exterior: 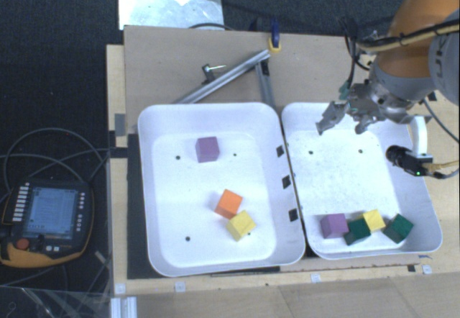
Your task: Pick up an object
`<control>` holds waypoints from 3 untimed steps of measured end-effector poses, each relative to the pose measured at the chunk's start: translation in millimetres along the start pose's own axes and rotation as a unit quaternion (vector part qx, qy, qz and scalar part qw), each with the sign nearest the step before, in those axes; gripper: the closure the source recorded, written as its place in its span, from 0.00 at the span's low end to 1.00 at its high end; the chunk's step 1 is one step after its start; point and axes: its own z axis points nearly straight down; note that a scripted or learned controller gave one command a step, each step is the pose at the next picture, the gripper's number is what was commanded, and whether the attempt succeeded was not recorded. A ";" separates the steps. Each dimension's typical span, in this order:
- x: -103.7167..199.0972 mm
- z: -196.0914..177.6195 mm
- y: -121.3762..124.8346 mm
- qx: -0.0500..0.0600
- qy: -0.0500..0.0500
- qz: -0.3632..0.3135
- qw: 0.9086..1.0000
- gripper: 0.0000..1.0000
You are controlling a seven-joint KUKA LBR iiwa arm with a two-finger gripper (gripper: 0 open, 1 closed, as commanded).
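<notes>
Above right bin's far end, open gripper [343, 121], blocks [365, 226] well apart

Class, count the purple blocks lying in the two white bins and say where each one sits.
2. One purple block lies in the left bin, toward its far side. The other lies in the right bin, near edge, beside a green block.

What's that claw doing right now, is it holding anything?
Claw: open, fingers spread, holding nothing, up over the far end of the right bin.
</notes>
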 end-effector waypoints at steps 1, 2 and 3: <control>-0.1 -0.1 0.0 0.000 0.000 0.001 1.000 0.00; -8.1 47.1 4.7 0.002 -0.001 0.002 1.000 0.00; -7.1 94.7 8.7 0.002 0.000 0.001 1.000 0.00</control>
